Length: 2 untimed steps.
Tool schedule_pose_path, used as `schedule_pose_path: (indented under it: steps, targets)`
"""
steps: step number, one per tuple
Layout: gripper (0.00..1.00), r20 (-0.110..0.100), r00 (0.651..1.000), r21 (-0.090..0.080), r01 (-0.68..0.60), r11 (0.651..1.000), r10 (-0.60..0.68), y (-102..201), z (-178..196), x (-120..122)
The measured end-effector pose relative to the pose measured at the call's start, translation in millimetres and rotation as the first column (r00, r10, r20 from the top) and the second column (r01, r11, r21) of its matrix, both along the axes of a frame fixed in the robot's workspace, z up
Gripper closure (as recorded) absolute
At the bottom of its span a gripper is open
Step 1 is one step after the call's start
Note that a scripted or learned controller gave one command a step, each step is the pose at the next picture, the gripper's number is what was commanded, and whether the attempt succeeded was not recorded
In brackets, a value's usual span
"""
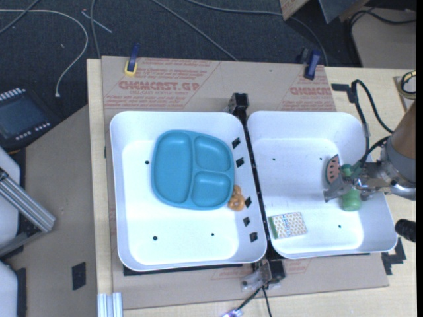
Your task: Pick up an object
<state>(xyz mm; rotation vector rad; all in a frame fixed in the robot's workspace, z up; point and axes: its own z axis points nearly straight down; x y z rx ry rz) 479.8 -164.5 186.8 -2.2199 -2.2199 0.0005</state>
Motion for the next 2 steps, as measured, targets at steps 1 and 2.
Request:
schedule_pose_path:
  steps: [1, 2]
  targets:
    - [0.00, -0.005, 1.000, 0.002, 0.000, 1.000, 0.000, -3.6, -54.6, 8.4]
    - [0.00, -0.003, 1.000, 0.002, 0.001, 1.000, -0.001, -2.8, -104.7, 7.7]
